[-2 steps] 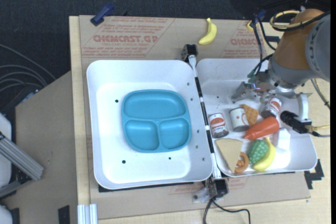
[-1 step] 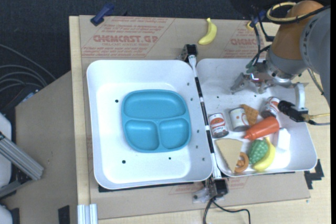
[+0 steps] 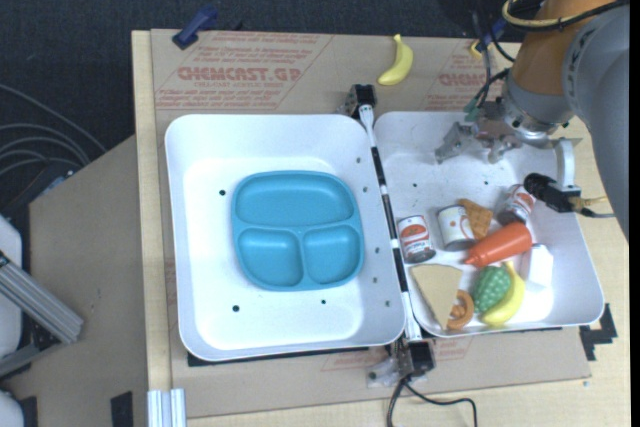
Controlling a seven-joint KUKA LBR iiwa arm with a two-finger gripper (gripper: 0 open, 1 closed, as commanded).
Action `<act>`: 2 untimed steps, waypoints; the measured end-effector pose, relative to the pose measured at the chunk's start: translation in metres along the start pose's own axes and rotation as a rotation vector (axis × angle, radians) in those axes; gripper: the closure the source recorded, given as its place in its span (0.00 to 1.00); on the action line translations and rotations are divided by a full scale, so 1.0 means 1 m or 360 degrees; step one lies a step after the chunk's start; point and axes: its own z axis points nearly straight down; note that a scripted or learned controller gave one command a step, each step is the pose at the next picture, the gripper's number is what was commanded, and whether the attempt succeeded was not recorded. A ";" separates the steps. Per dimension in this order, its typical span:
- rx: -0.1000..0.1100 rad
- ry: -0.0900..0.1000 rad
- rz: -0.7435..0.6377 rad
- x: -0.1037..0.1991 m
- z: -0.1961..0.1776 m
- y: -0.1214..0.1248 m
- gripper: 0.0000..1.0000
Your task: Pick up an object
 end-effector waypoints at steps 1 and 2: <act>-0.0004 -0.0003 -0.0002 0.000 -0.011 0.001 1.00; -0.0003 -0.0003 -0.0003 0.000 -0.010 0.001 0.00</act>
